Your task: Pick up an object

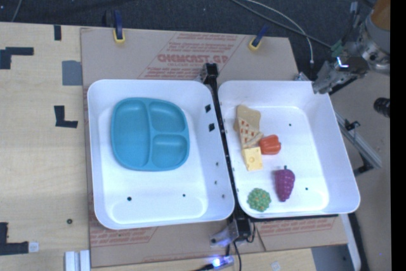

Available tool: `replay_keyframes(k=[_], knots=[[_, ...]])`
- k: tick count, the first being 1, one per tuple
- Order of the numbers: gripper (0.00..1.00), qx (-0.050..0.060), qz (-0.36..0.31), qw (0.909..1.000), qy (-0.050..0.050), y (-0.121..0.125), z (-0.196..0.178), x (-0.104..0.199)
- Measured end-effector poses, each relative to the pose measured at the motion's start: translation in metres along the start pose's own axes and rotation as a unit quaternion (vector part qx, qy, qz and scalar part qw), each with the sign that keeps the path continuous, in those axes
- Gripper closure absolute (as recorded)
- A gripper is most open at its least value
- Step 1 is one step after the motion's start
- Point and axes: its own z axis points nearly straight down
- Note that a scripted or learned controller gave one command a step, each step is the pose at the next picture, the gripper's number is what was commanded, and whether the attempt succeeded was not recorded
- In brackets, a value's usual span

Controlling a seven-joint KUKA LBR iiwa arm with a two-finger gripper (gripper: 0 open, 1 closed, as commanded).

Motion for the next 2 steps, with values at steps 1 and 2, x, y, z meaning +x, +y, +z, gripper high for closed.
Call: replay_keyframes(k=[1,2], knots=[[1.0,0.0,-0.001,1.0,0.0,-0.016,-0.176,-0.03],[1.0,0.016,-0.004,0.9998,0.007,-0.035,-0.03,0.022]])
